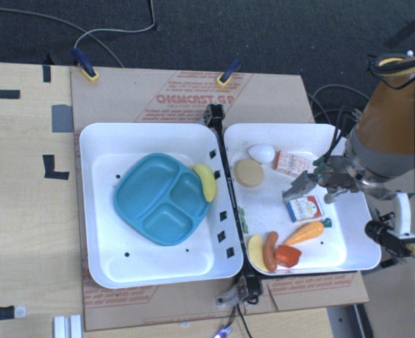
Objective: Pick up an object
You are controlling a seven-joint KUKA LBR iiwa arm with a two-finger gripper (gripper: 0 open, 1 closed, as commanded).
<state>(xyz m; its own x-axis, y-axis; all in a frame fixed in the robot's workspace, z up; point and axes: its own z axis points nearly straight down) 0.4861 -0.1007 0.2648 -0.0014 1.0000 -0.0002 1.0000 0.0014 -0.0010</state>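
1. Nearest us, at the front of the right bin (pixel 348 263), we see a hot dog (pixel 269 251) beside a yellow slice (pixel 255 251), a red piece (pixel 289 256) and a carrot (pixel 304 233). They lie crowded together, so we would not start there.
2. Just behind them lies a small carton (pixel 304 208) with a red and blue label; we cannot read its print. The gripper (pixel 311 183) hangs right above it with its fingers spread apart and nothing between them.
3. We judge the carton the likeliest target. To take it well, we should centre the fingers over its short sides, come straight down and close only once they straddle it.
4. Farther back sit a round cookie (pixel 249 172), a white egg (pixel 262 153) and a pink packet (pixel 290 163), its writing too small to read.
5. The left bin (pixel 94 189) holds a blue tray (pixel 161 199) touching a banana (pixel 206 181).
6. Farthest, the cardboard (pixel 193 97) under the bins carries red print that seems to read "CHEMCAST GP".
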